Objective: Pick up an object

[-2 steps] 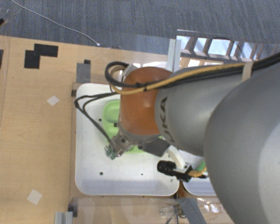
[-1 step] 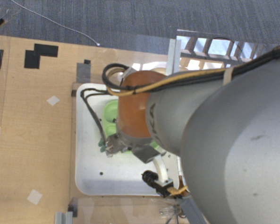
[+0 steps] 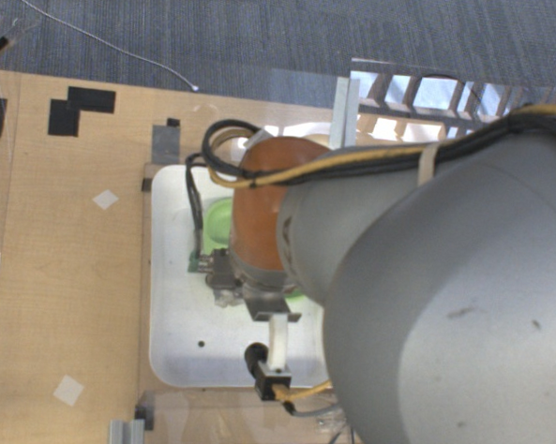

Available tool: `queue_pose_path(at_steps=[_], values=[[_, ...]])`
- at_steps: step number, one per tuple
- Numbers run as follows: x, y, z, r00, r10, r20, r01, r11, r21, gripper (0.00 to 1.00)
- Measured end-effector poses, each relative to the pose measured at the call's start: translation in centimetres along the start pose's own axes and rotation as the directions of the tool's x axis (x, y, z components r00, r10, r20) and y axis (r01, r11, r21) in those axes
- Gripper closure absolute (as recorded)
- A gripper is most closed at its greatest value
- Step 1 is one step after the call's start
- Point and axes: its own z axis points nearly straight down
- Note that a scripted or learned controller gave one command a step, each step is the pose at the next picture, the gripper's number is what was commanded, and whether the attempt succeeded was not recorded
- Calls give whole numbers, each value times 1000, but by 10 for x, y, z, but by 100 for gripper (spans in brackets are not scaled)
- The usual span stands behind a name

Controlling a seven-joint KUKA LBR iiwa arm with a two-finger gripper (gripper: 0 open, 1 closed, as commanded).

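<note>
Arm: the grey KUKA arm (image 3: 444,273) reaches in from the right, its bulk covering most of the right half of the view; the orange band (image 3: 265,206) above the wrist sits over the upper middle of the bin.
Tool: the tool (image 3: 226,277) hangs below the orange band, low over the bin; it is seen from behind and above, so I cannot tell how it is set or whether anything is in it.
Bin: a shallow white plastic bin (image 3: 171,351) with rounded corners lies on the light wooden worktop (image 3: 58,278); its left and lower parts are bare apart from a small dark speck.
Object: a pale green rounded object (image 3: 218,219) lies in the bin's upper middle, just left of the orange band and partly hidden by the wrist.
Cables: a black cable loop (image 3: 229,134) and a yellow cable (image 3: 357,160) run along the arm.
Markers: black square marks (image 3: 78,110) on the worktop at upper left.
</note>
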Motion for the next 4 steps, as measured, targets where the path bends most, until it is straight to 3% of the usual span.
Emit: queue_pose_path(at_steps=[1,2,3,4], values=[[-13,0,-1,880,475,1,-475,880,1,100],[8,0,-14,616,788,1,-788,616,1,100],[8,0,-3,181,984,0,-984,181,2,100],[8,2,-15,182,983,-3,-983,182,4,100]])
